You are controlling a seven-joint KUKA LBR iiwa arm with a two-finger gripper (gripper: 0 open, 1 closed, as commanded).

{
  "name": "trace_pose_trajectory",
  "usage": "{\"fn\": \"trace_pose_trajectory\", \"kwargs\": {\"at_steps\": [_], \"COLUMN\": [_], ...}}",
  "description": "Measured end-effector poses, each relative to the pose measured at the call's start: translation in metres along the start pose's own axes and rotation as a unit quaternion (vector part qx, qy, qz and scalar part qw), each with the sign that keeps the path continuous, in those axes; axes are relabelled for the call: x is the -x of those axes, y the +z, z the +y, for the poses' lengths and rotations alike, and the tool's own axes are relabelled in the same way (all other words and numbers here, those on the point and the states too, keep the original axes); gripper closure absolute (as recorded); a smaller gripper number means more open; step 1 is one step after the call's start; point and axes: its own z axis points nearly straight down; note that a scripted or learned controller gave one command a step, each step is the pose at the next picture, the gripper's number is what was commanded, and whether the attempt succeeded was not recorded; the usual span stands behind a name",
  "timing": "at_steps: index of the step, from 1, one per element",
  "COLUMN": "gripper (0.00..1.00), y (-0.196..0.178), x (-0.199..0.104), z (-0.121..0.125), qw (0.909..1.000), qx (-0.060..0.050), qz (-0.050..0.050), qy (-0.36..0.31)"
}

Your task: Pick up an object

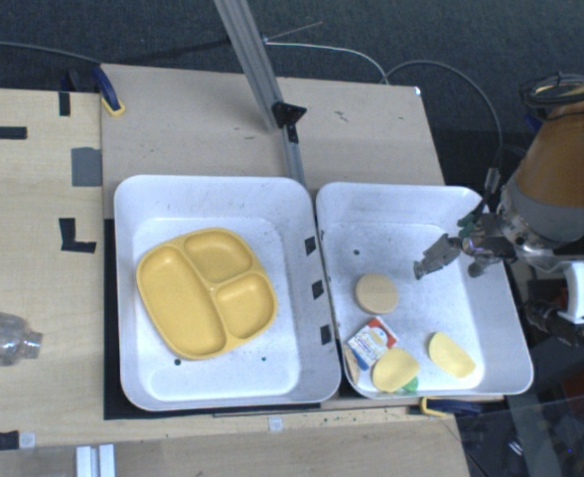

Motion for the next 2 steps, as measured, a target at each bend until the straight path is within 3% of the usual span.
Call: {"fn": "trace_pose_trajectory", "kwargs": {"at_steps": [1, 2], "gripper": [0.0, 0.0], "y": [0.091, 0.153], "x": [0.054, 0.068], "z": [0.053, 0.121], "qw": [1.0, 1.0], "qx": [-0.002, 0.0], "qz": [-0.002, -0.001], "qy": [0.002, -0.001]}}
